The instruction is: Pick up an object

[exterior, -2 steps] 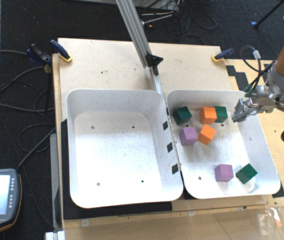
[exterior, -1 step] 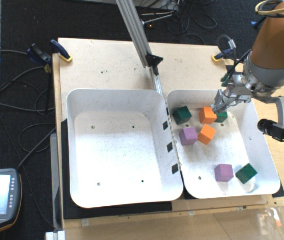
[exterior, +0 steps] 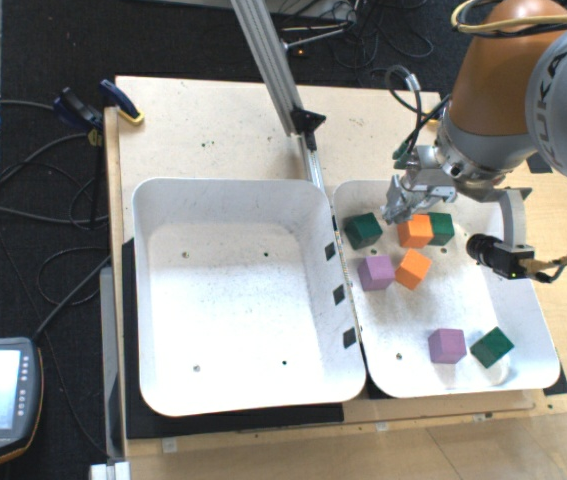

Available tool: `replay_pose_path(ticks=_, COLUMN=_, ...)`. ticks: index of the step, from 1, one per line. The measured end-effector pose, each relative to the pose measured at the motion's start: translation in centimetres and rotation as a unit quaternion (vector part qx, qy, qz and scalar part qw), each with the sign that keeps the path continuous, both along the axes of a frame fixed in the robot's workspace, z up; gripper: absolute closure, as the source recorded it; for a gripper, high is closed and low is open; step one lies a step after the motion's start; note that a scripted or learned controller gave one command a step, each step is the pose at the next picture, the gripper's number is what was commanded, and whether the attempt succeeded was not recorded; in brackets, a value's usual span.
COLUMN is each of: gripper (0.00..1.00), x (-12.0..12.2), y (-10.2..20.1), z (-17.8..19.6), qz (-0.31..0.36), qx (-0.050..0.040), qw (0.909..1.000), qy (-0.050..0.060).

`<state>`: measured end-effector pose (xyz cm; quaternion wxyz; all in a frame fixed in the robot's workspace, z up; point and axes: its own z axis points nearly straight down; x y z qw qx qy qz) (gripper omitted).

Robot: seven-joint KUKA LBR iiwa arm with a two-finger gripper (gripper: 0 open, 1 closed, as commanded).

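Orange cube point(exterior: 415, 230) lies just right of the gripper point(exterior: 400, 211), touching it; finger state cannot be told.

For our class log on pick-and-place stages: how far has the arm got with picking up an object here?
Done: the arm has reached over the right bin, its gripper low among the upper blocks, beside an orange block and a green block. In hand: nothing visibly; no block shows between its fingers. Left: closing on a block and lifting it. All the blocks sit on the bin floor.
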<state>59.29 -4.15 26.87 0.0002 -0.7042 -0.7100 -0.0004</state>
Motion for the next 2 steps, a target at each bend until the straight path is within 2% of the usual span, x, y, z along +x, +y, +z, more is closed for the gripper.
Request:
replay_pose_path(ticks=1, gripper=1.0, x=3.1, y=4.9, z=-1.3, qz=0.0, qx=-0.0002, qw=1.0, qy=-0.001)
replay_pose_path(ticks=2, gripper=1.0, x=5.0, y=10.5, z=-3.0, qz=0.0, qx=0.0001, qw=1.0, qy=0.0)
